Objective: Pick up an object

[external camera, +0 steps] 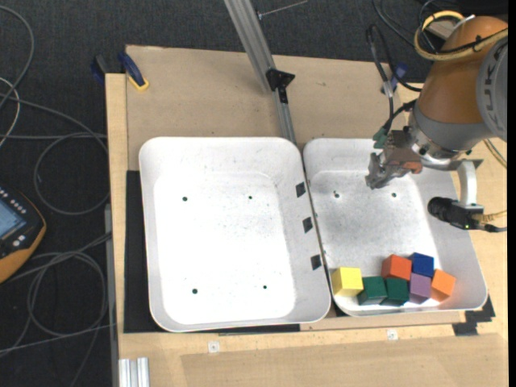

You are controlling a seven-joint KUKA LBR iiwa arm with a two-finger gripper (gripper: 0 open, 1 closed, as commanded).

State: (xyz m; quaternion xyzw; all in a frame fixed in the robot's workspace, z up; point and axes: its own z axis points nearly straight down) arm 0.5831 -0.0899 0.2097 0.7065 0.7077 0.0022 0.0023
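Bench (210, 95) first, pale wood, carrying 2 shallow white bins side by side. Left bin (161, 168) sits bare-floored apart from a few dark dots. Right bin (322, 156) is where the action is, and the arm (459, 79) leans in over its far corner from the right, grey body and orange band plain to see.

Gripper (379, 172) hangs above the upper part of the right bin, and from this slant I cannot tell how its jaws stand; nothing visible is caught in it.

Now the targets, all huddled along the near wall of the right bin (likely slid or dropped there, since they pack against the rim): 7 small blocks. Yellow block (348, 279) stands a little apart at the left end. Next come 2 green blocks (384, 290), touching, with an orange block (396, 266) behind them, then a blue block (422, 263), a purple block (420, 285) and a second orange block (443, 282) at the right end.

Gripper and cluster are well apart, bare bin floor between. My read: no pick has begun. Tight packing is the snag, so the yellow one looks easiest. A metal pole (258, 47) slants across the far bench, clear of the path.
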